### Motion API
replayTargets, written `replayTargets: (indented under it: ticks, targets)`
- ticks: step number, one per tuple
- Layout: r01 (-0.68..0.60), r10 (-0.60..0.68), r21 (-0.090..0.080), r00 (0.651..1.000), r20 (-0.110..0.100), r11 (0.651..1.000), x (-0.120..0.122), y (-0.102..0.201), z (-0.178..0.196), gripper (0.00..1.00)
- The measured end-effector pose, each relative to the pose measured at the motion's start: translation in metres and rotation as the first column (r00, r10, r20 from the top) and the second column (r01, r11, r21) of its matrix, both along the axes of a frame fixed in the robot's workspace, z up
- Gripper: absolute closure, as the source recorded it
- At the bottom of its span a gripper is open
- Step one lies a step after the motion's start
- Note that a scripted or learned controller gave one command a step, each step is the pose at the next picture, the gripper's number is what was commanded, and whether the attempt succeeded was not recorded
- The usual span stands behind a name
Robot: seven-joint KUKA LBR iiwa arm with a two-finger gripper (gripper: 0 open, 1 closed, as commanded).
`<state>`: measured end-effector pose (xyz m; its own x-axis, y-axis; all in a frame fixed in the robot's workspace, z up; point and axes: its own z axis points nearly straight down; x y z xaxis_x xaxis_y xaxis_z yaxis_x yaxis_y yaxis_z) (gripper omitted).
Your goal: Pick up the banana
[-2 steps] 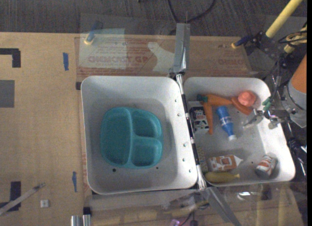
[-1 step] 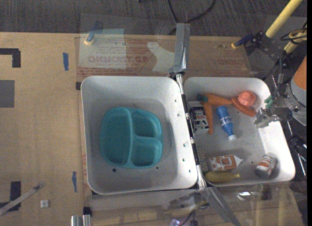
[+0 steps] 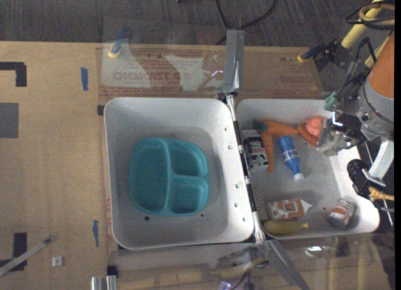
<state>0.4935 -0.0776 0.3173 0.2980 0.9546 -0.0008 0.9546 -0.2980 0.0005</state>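
The banana (image 3: 285, 227) is small and yellow, lying flat along the near wall of the right bin (image 3: 326, 176), just below a small orange-and-white carton (image 3: 289, 208). My gripper (image 3: 334, 137) hangs over the far right part of that bin, beside a salmon-coloured object (image 3: 312, 129). It is well away from the banana, up and to the right of it. Nothing can be seen held in it.
The right bin also holds an orange carrot (image 3: 272, 139), a blue bottle (image 3: 290, 156), a black-and-white box (image 3: 254, 151) and a can (image 3: 341, 213). A teal divided plate (image 3: 168, 175) lies in the left bin (image 3: 119, 157). Cables and yellow tubing hang at the far right.
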Motion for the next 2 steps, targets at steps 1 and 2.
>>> replayTargets:
  ticks: [1, 2]
  targets:
    - [0.347, -0.347, -0.001, 0.938, -0.001, 0.938, -0.0136, 0.0825, 0.1172, 1.00]
    - [-0.046, 0.046, 0.000, 0.999, -0.004, 0.999, -0.0136, 0.0917, 0.1168, 1.00]
